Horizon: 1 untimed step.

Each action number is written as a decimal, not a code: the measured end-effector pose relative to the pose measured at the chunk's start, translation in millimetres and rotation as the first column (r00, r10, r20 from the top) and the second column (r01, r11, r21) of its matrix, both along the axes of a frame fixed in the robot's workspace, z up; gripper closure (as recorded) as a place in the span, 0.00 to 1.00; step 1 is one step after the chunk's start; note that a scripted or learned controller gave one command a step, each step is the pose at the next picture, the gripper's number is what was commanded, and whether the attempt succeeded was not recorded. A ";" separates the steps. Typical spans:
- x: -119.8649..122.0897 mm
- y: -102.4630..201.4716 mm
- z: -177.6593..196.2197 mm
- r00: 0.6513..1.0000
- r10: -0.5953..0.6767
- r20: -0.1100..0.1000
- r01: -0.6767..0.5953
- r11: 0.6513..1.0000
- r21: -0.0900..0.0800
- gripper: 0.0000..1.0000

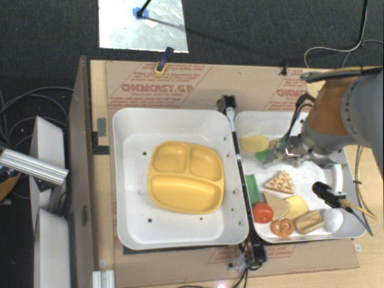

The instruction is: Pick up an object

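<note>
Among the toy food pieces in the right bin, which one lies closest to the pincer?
The pale yellow, lemon-shaped toy at the bin's far left, just left of the pincer. The triangular pizza slice, red tomato and pretzel lie further toward the camera.

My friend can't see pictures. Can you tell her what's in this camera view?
A grey robot arm reaches from the right, its gripper low over toy food in the right bin. The left bin holds a yellow divided plate.

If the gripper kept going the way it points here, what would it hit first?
The gripper points toward the view's left, low in the right bin. It would likely meet the small green piece beside the yellow lemon-like item first, though depth is unclear.
</note>
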<state>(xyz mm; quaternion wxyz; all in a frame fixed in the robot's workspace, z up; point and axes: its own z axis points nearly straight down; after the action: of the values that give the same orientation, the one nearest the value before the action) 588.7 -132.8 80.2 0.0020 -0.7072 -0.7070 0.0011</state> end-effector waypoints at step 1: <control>84.0 -33.9 6.4 1.000 0.005 0.016 -0.005 1.000 -0.005 0.00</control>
<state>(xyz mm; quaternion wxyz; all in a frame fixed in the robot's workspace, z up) 672.7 -166.7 86.6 -0.0055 -0.7053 -0.7089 -0.0027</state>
